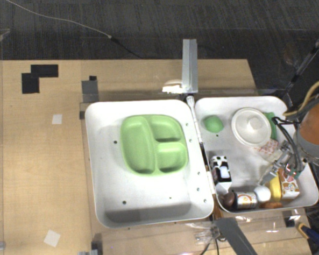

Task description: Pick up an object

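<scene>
Gripper (275, 168) sits low at the right bin's (238, 100) front right corner — finger state cannot be told. Nearest candidate: a yellow-and-white carton (288, 186), touching or just beside the tip toward the front edge; contact unclear. Beside it, a glossy brown bottle (240, 200) lies lengthwise along that edge — smooth, rounded.

No text or label is legible anywhere.
</scene>
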`<action>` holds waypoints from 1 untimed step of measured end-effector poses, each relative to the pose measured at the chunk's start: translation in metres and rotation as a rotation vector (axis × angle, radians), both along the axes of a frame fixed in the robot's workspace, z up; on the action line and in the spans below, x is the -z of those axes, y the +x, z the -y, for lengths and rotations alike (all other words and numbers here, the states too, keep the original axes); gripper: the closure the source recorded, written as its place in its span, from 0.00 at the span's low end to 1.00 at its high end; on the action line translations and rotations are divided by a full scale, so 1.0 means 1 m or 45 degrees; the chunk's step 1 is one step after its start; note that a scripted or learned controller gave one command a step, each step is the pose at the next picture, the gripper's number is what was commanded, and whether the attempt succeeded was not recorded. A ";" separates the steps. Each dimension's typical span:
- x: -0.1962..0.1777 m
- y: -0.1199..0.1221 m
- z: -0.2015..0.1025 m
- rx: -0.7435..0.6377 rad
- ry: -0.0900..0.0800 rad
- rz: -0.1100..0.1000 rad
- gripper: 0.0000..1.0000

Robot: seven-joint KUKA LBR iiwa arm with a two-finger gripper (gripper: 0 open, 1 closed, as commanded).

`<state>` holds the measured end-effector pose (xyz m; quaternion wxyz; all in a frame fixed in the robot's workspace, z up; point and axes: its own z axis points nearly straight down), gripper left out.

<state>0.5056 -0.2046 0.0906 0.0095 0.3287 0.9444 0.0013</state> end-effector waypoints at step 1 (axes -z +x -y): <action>-0.015 0.006 0.000 -0.008 -0.009 0.023 1.00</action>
